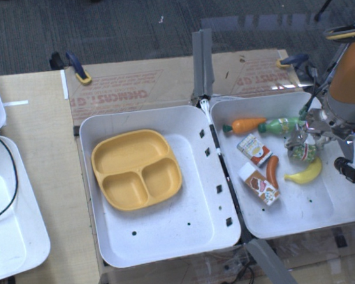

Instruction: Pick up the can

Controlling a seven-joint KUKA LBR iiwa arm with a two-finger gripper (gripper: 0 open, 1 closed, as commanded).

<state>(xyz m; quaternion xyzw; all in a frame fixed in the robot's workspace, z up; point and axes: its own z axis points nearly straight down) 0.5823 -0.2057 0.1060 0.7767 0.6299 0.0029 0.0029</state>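
Nearest to where I stand, the front of both white bins is bare floor. In the left bin (113, 242) sits a yellow divided plate (137, 169), tilted a little, with nothing in its three compartments. The right bin (290, 221) holds the clutter: a small carton (261, 187) lying toward the front, a red sausage (271, 168) just behind and touching it, and a banana (304, 174) off to the side. Further back comes a second small carton (253, 149), then a carrot (247, 125) and a green bottle (279, 125) lying end to end along the back wall.

The can (302, 150) stands between the banana and the green bottle, toward the arm's side of the bin; its label shows green and red. The gripper (306, 134) hangs right at it, over its top, but the metalwork and the can blur together there, and I cannot tell how the tool is set or whether it has any hold.

As I judge it, the reach is made and the can is still down among the other things. Closing on it and lifting it clear of the banana are left to do.
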